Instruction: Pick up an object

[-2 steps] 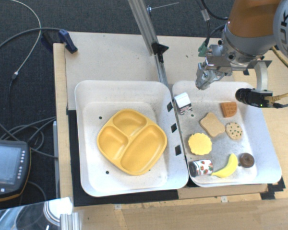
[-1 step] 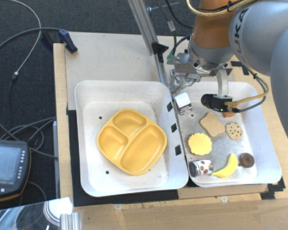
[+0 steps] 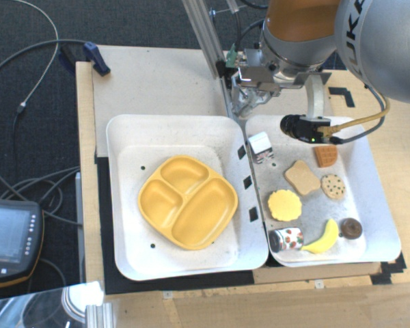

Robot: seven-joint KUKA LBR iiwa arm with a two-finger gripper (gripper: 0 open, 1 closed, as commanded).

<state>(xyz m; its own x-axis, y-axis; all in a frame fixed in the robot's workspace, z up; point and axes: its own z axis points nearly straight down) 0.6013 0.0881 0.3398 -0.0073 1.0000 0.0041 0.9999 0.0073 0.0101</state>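
Right now my hand (image 3: pixel 249 103) hangs over the far rims, where the two bins meet. Can't tell from this angle whether it's apart or together, & nothing shows in it.

Nearest thing is a small white carton (image 3: pixel 260 144), just in front of my hand, in the right bin (image 3: pixel 379 203) by its far corner next to the divide; it looks apart from me.

Rest of that bin:
- toast slice (image 3: pixel 301 178) about mid-bin
- orange waffle square (image 3: pixel 325 156) just beyond it
- choc-chip cookie (image 3: pixel 333 186) beside the toast
- round yellow disc (image 3: pixel 285 205) nearer the front
- along the front rim, a small can (image 3: pixel 287 238) lying down, a banana (image 3: pixel 322 238) just beside it, & a brown donut (image 3: pixel 350 228)

Left bin (image 3: pixel 123 156) has one thing — a yellow divided plate (image 3: pixel 188 202). Both bins sit on the bench (image 3: pixel 157 80).
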